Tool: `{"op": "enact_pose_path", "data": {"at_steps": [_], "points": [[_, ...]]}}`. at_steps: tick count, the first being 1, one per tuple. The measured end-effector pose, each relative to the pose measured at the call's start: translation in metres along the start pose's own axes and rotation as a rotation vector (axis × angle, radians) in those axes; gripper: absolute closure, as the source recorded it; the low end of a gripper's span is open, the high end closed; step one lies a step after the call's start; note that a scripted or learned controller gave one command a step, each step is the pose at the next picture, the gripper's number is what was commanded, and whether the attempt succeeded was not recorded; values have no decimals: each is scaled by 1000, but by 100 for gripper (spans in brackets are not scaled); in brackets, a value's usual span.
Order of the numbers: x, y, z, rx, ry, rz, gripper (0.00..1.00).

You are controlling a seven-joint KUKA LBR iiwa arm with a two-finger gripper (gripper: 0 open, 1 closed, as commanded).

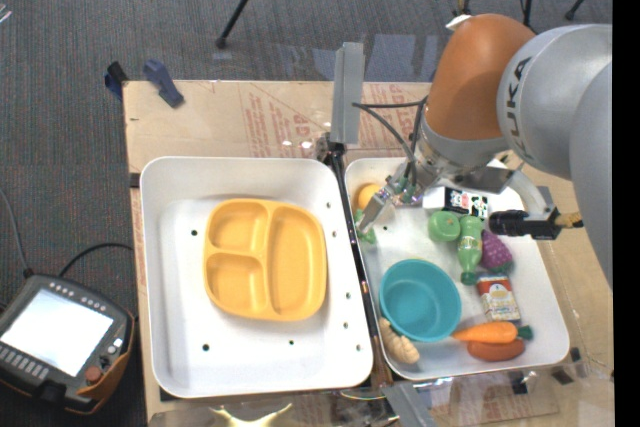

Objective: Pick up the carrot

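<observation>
One carrot (487, 332) beside teal bowl (420, 299)

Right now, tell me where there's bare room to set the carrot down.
Free: the yellow divided plate and the bare white floor around it in the left bin. Crowded: the right bin, where the carrot, teal bowl, bottle and grapes pack together below the gripper.
</observation>
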State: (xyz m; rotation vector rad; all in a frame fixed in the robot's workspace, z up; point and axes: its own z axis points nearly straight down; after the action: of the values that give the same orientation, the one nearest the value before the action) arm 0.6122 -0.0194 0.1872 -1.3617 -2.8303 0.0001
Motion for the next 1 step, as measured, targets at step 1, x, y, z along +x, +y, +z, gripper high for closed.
{"op": "enact_pose_path", "data": {"at_steps": [1], "points": [[-14,-95,71,9,6,-30,0]]}}
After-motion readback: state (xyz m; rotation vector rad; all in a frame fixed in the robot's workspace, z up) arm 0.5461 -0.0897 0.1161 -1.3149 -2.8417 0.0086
